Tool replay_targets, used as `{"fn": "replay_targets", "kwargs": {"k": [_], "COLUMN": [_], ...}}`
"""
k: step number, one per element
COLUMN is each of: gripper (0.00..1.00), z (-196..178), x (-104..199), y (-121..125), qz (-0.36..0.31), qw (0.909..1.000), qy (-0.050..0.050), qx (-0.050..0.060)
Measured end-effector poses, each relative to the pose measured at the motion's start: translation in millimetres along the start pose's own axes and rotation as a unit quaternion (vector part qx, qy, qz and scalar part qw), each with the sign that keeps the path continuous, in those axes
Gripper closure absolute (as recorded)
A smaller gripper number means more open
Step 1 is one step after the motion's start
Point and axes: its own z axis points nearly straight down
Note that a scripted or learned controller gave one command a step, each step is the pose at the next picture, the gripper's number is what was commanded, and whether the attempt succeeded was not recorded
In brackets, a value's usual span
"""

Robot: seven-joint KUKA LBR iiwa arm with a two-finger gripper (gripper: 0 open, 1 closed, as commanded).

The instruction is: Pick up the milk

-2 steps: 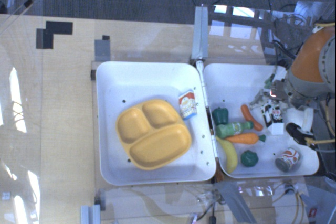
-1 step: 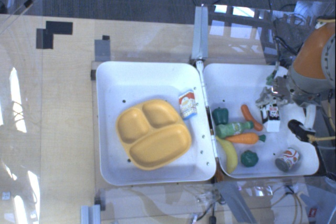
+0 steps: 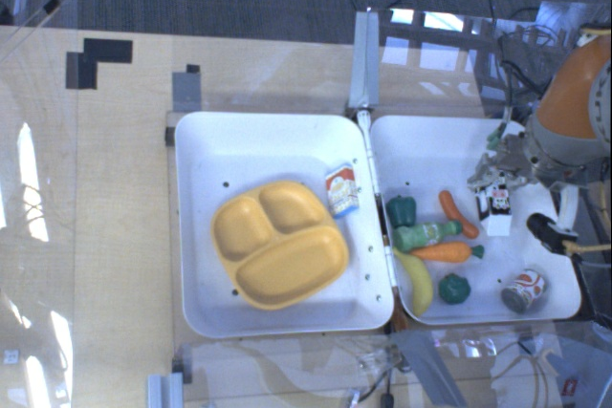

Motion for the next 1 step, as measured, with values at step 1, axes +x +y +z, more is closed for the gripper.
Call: {"fn": "replay_targets", "kwargs": {"k": [1], "gripper": [1.00], "z": [-72.7], "x": [38.9], "y": [-31.6], "qz": [0.014], "qw": [0.9998], "qy": [0.001], "qx": [0.010]}}
